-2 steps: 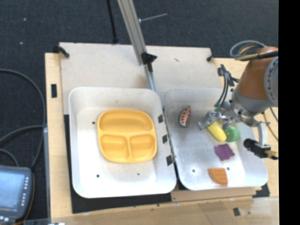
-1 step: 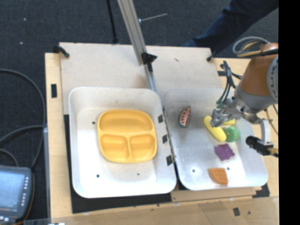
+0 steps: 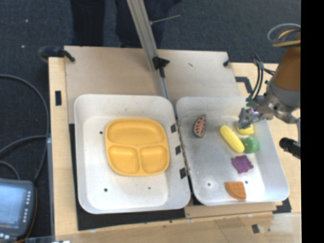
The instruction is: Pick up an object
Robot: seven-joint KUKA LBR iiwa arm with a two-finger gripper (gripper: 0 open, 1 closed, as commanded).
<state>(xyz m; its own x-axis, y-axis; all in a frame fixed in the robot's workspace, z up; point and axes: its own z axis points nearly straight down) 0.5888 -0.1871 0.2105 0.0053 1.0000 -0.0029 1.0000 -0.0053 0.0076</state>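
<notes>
The yellow piece (image 3: pixel 246 130) lies in the right bin (image 3: pixel 212 186) beside the corn (image 3: pixel 232 138), under my hand (image 3: pixel 247 117), whose grip I cannot tell, so I should descend straight, clear of the corn.

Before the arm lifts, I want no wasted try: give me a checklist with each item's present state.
1. Gripper down in the right bin: ok.
2. Gripper over a target, the small yellow piece under it: ok.
3. Piece seen between the fingers: cannot tell.
4. Neighbours apart from target: not ok; corn cob and green piece lie close.
5. Yellow divided plate in the left bin, ready as a drop spot: ok.
</notes>
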